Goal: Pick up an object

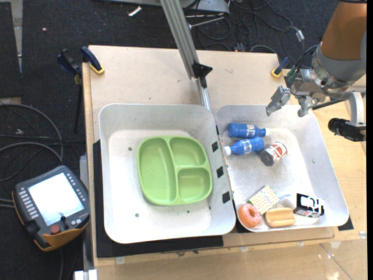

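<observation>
My gripper point(289, 102) hangs open above the far edge of the right bin point(324, 162), with nothing between its fingers. Below it, in that bin, lie two blue bottles point(246, 130) point(246, 147) side by side, and a small red and white can point(274, 153) lies on its side to their right. At the bin's near edge sit a pink doughnut point(251, 215), a tan bun point(280, 217), a patterned square cracker point(264, 198) and a black and white packet point(309, 205).
The left bin point(116, 156) holds a green divided plate point(174, 170). A metal pole point(182, 31) slants over the bench's far side. Yellow clamps point(94, 63) point(279, 69) sit at the far corners. A teach pendant point(51, 206) lies left of the bench.
</observation>
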Tool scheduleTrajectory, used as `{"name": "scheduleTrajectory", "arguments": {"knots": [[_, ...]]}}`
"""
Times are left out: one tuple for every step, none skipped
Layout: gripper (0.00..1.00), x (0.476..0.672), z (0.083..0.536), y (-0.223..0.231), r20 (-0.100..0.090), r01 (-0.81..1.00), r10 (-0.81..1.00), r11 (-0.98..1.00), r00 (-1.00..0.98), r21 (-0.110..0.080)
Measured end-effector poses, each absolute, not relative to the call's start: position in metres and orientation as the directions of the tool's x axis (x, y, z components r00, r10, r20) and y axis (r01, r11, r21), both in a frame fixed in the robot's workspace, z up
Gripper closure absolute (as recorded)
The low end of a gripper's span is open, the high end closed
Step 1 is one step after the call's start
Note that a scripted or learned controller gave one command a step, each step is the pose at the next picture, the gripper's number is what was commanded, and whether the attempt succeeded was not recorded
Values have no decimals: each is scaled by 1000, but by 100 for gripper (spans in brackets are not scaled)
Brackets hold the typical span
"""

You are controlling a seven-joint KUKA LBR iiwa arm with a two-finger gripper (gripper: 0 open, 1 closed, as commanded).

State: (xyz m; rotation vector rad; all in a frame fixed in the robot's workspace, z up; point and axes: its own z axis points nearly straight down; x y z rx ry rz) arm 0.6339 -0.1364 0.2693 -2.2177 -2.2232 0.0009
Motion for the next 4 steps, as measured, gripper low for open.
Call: {"name": "scheduleTrajectory", "arguments": {"knots": [[0, 634, 269, -136, 0, 1000, 1000, 3, -3, -1], [0, 627, 223, -131, 0, 1000, 1000, 0, 0, -5], [0, 623, 159, -132, 1, 1000, 1000, -1, 1, -7], [0, 628, 121, -135, 3, 1000, 1000, -1, 1, 6]]}}
